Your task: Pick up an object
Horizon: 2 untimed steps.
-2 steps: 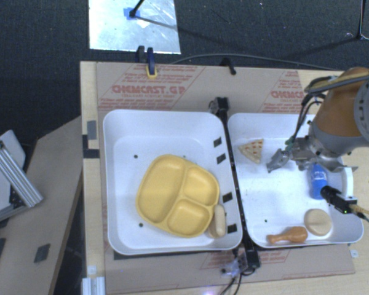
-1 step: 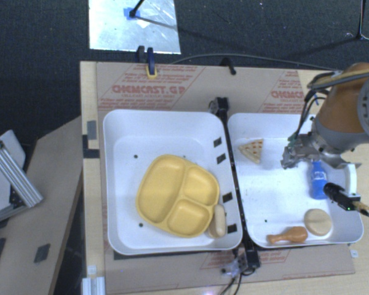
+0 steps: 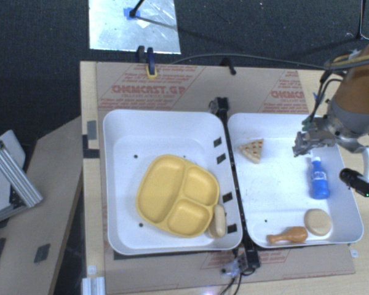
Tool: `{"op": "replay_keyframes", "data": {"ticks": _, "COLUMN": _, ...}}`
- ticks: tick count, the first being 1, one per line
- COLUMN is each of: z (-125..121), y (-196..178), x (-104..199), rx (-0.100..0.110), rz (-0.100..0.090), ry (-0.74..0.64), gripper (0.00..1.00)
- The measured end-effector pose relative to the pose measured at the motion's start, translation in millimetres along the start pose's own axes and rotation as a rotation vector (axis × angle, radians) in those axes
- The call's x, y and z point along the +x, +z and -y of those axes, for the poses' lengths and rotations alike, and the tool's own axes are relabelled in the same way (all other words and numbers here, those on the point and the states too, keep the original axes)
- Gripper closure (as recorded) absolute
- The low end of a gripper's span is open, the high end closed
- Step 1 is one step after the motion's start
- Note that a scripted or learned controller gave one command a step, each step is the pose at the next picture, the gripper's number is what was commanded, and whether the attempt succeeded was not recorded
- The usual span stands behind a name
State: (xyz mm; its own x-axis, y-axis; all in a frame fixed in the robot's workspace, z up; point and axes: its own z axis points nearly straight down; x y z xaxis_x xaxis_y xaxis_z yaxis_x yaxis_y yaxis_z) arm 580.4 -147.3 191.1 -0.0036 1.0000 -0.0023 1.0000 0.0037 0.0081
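In the right bin (image 3: pixel 277 198) lie a waffle-patterned wedge (image 3: pixel 253 150) at the upper left, a blue bottle (image 3: pixel 318 178) at the right, a round tan bun (image 3: pixel 318 221) at the lower right and an orange drumstick (image 3: pixel 287 235) along the front wall. My gripper (image 3: pixel 304 145) hangs over the bin's upper right, just above and left of the bottle's white cap. Nothing shows between its dark fingers.
The left bin (image 3: pixel 120 165) holds a yellow divided tray (image 3: pixel 177 195) and a pale bread roll (image 3: pixel 218 220) beside the tray's lower right corner. The arm's grey and orange body (image 3: pixel 357 100) overhangs the right bin's far right corner. Clips line the wall between the bins.
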Motion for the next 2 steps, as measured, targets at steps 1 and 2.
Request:
{"op": "replay_keyframes", "data": {"ticks": 1, "z": -6, "y": -62, "x": 6, "rx": -0.001, "rz": 0.000, "ry": -0.002, "gripper": 1.00}}
{"op": "replay_keyframes", "data": {"ticks": 2, "z": -7, "y": -80, "x": 6, "rx": 0.003, "rz": -0.001, "ry": -0.001, "gripper": 1.00}}
